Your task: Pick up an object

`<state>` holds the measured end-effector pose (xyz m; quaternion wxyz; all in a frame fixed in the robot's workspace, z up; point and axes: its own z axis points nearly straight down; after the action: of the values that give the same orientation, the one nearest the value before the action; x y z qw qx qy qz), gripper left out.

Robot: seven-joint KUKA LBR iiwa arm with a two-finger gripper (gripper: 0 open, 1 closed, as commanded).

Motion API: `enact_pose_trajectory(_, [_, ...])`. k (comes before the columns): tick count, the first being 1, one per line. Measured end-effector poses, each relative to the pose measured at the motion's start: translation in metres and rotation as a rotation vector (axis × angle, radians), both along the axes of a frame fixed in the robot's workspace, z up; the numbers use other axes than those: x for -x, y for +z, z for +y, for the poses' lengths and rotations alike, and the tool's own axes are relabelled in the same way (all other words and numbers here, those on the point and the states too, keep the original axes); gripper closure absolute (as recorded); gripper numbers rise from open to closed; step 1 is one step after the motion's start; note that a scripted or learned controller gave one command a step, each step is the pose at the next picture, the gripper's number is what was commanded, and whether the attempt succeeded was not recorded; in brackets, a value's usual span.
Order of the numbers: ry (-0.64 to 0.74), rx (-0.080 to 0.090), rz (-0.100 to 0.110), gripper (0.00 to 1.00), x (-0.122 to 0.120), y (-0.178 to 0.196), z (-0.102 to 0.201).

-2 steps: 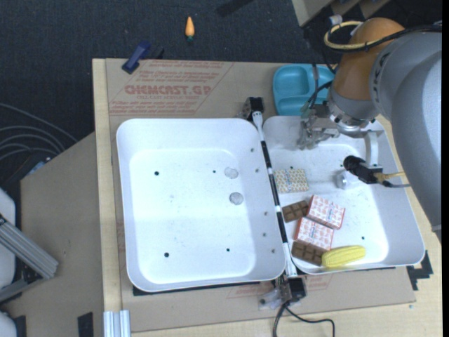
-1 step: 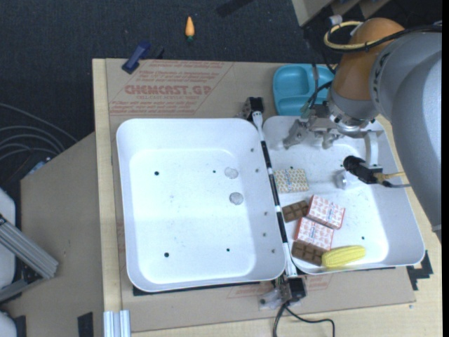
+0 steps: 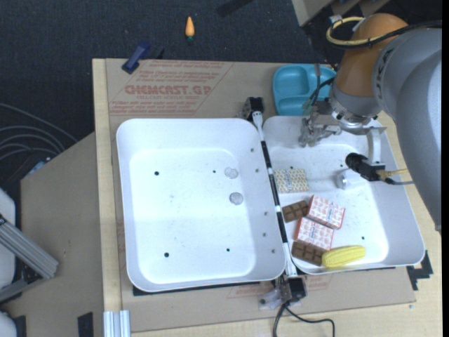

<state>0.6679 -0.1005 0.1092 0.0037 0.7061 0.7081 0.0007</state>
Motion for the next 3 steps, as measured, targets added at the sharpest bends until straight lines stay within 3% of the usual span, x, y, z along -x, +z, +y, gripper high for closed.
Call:
enact_pose_trajectory(1, [0.0,0.0,0.001,0.0,0.0,0.0,0.0])
enact_pose_trajectory(2, [0.001,0.001,-0.003,1.0,-0.001,0.01,0.0])
enact_pose_trajectory(3, [0.001,0.001,-0.002,0.0,-0.001,0.01,0.0])
